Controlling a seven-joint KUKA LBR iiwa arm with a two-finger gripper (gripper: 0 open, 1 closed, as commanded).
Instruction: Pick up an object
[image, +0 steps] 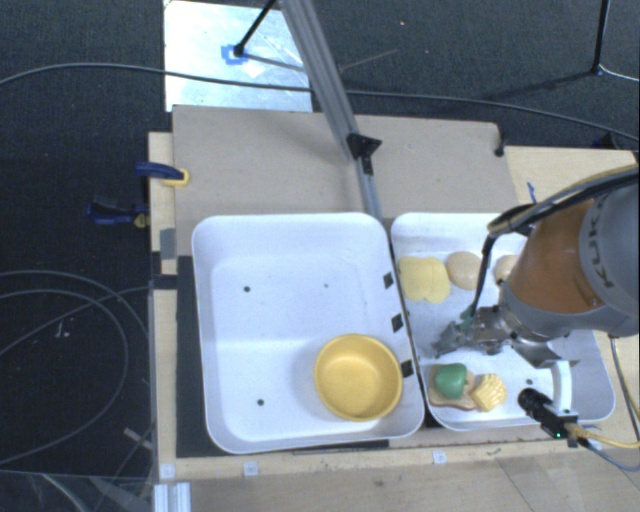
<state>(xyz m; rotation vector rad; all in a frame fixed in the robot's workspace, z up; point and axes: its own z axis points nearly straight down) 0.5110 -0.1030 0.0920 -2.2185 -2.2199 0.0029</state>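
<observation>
In the right bin (600, 395), below the pincer (470, 335), whose opening could not be told, a green and yellow toy (462, 386) was seen, judged light, hard and slippery, best taken across its narrow middle.

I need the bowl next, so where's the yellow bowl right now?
The yellow bowl sits in the left bin, at its near right corner, beside the divide from the right bin.

Yellow bowl (358, 376) in left bin (250, 260); arm (570, 270) over right bin (420, 232).
</observation>
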